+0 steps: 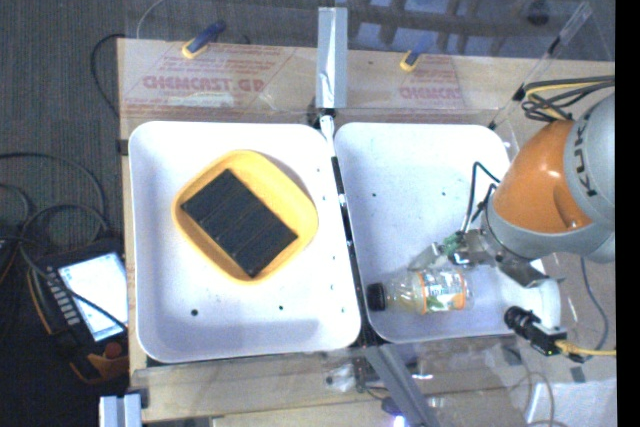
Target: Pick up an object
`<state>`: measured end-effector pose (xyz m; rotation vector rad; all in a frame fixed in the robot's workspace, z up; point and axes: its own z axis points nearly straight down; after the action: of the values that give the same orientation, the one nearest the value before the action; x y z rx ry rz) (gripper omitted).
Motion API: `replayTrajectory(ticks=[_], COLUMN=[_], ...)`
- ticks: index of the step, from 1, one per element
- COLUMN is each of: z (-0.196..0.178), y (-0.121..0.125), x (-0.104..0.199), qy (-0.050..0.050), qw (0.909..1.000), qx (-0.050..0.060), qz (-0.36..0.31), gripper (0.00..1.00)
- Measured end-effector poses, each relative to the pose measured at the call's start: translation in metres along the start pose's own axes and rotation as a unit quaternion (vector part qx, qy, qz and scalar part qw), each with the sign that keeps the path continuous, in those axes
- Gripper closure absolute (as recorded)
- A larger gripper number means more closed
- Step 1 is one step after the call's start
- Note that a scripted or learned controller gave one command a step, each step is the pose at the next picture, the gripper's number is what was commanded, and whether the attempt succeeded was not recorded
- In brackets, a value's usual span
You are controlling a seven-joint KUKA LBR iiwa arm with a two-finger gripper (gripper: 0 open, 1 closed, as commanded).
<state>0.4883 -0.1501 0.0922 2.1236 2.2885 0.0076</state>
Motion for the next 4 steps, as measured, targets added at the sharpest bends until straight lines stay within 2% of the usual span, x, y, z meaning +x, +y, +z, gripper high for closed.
replayTrajectory(ticks=[1, 2, 3, 4], z=[0.001, -0.001, 0.0, -0.012], y=[0.056, 0.014, 0.003, 0.005], x=[0.008, 0.053, 0.008, 0.005], qy=[0.002, 0.002, 0.004, -0.002], qw=[0.9977, 0.9993, 0.9926, 0.9925], qx=[0.002, -0.002, 0.002, -0.003], qz=[0.068, -0.038, 0.121, 0.122], gripper=[0.0, 0.0, 0.0, 1.0])
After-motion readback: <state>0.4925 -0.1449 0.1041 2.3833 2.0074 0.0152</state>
